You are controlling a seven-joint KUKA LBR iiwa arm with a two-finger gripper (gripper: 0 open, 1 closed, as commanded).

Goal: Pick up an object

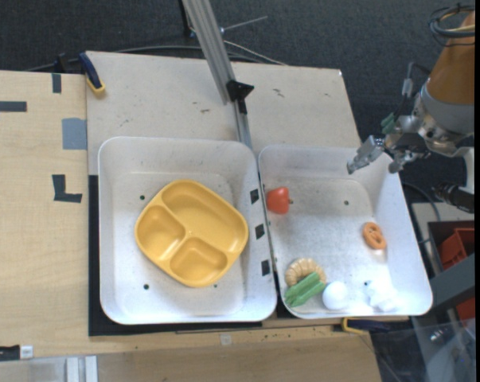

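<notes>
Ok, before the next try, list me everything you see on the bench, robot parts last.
Bins: two, white, side by side on the bench.
Tray: one, yellow, three compartments, in the left bin.
Tomato: one, red, right bin, near the divider.
Pretzel: one, orange, right bin, near its right wall.
Pastry: one, beige, right bin, front.
Pod: one, green, just in front of the pastry.
Ball: one, white, right bin, front, beside the pod.
White item: one, right bin's front right corner, too pale to identify.
Clamp: one, blue and yellow, bench's back left.
Gripper: one, grey, over the right bin's back right corner.
</notes>
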